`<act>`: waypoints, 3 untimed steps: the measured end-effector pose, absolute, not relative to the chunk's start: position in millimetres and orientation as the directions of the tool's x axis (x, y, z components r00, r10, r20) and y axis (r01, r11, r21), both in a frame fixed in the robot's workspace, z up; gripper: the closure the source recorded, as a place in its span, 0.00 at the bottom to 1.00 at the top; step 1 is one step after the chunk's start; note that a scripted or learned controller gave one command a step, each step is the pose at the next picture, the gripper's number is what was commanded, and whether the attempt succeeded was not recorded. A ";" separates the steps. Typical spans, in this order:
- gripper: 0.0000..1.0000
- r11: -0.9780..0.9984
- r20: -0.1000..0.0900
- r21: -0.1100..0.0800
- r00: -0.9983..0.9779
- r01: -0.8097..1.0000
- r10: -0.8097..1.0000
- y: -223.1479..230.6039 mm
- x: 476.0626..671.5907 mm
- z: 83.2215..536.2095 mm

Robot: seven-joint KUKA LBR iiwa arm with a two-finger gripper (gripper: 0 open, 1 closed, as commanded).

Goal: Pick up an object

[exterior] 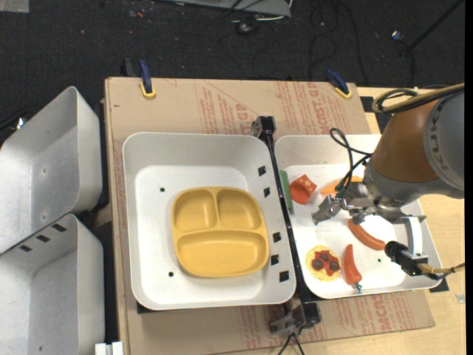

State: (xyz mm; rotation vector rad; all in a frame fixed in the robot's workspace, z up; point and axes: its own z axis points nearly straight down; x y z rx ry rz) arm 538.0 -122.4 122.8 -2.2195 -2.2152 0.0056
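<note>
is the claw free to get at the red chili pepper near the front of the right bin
Probably yes. The red chili pepper lies flat on the right bin floor with nothing on top. The claw hovers just behind it. The small pizza sits close on its left, so a grab there looks tight.

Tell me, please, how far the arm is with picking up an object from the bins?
Done: the arm has reached into the right bin, and its gripper sits low among the toy food. In hand: nothing visibly lifted; whether it grips anything cannot be told. Left: the red block, the sausage, the chili pepper and the small pizza lie on the bin floor. The yellow tray sits in the left bin.
</note>
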 end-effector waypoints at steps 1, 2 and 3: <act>0.00 -0.002 0.001 -0.004 0.002 1.000 1.000 -121.9 537.5 90.3; 1.00 -0.003 0.000 0.000 0.003 1.000 1.000 -121.9 538.2 102.1; 1.00 0.002 -0.002 0.006 -0.002 1.000 1.000 -126.3 540.1 164.8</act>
